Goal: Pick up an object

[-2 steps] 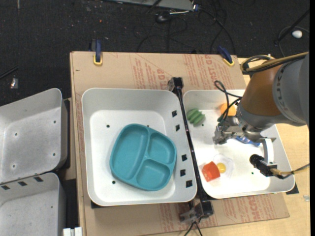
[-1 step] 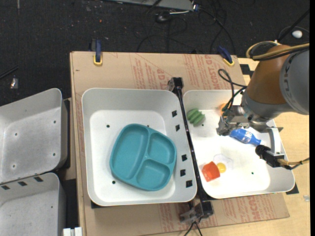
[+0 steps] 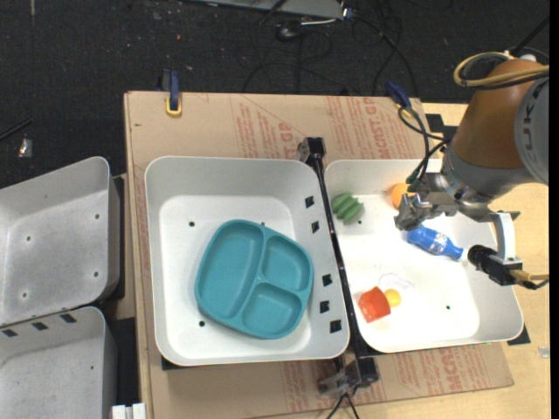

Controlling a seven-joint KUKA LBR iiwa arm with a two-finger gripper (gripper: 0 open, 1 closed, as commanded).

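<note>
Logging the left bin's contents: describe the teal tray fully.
The teal tray is a rounded-rectangle divided plate, seemingly smooth plastic, with one long compartment on its left and two smaller ones on its right. It lies flat, face up, turned at a slant on the floor of the left bin. Its compartments hold nothing. It touches only the bin's floor.

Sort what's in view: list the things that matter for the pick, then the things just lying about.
For the pick:
gripper
blue bottle
green object
orange object
red-orange cup
right bin

Lying about:
teal divided plate
left bin
</note>
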